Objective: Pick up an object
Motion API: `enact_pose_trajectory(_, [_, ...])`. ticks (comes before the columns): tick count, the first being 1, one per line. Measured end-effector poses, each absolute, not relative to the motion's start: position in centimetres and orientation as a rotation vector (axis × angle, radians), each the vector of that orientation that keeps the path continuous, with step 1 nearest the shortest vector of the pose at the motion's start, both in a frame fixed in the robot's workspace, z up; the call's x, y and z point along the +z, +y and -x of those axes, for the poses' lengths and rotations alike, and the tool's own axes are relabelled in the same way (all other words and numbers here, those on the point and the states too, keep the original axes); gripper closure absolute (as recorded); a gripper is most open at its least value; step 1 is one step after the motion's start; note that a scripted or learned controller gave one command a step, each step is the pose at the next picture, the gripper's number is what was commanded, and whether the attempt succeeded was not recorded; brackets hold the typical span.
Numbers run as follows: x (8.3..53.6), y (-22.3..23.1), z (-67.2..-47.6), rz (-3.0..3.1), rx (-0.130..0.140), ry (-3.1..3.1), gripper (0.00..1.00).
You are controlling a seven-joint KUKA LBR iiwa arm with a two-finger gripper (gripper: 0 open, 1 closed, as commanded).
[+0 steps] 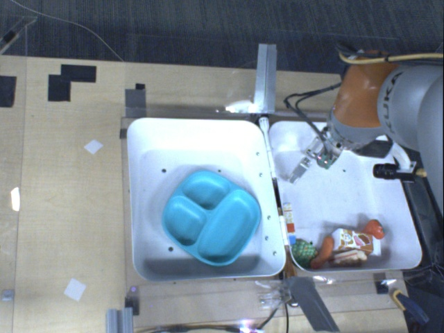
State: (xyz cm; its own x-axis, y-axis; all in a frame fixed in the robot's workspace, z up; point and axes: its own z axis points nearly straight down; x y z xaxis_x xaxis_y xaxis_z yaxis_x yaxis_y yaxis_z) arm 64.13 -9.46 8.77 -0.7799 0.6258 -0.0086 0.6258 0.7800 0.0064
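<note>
My gripper (311, 164) hangs over the back left part of the right bin (395, 207), below the orange band on the wrist. Its fingers point down and to the left, stand apart, and hold nothing. At that bin's front edge lies a small heap. It holds a green item (301, 249), an orange carrot-shaped piece (324, 250), a white printed packet (351, 245) and a red piece (374, 228). All of these lie well in front of the gripper.
The left bin (152, 151) holds a blue divided plate (211, 216). A thin marker-like stick (287, 218) rests along the divider between the bins. A metal post (266, 78) rises behind the bins, and cables run near the arm at the right.
</note>
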Motion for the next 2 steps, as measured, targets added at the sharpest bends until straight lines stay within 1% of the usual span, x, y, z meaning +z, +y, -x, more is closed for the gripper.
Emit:
enact_pose_trajectory(1, [8.9,-10.9,-58.4,-1.14,0.005,2.917,0.0])
enact_pose_trajectory(2, [9.0,-14.3,-52.9,-1.313,0.004,2.841,0.0])
